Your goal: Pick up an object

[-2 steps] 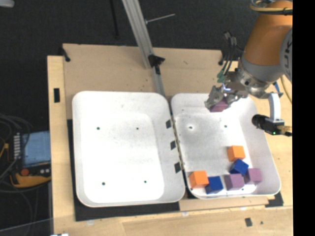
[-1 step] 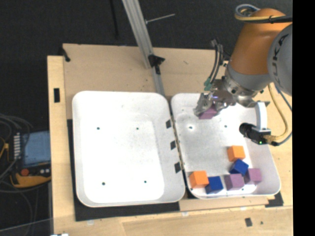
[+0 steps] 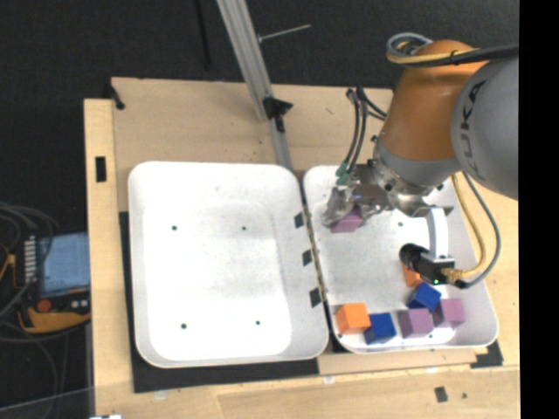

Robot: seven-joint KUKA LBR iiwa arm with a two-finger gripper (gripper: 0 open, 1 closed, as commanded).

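fingers (image 3: 342, 206) over six blocks

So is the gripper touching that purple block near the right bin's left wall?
Touching: in the camera view the gripper sits right on the purple block, no gap visible.

The gripper (image 3: 342, 206) sits at the right bin's (image 3: 384, 343) far left corner, a block (image 3: 348, 223) just beneath it. The other blocks (image 3: 400, 319) cluster well nearer the camera along the near wall, and the left bin (image 3: 148, 234) lies to its left.

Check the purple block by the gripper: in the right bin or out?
In: the purple block lies inside the right bin, near its left wall, just below the gripper.
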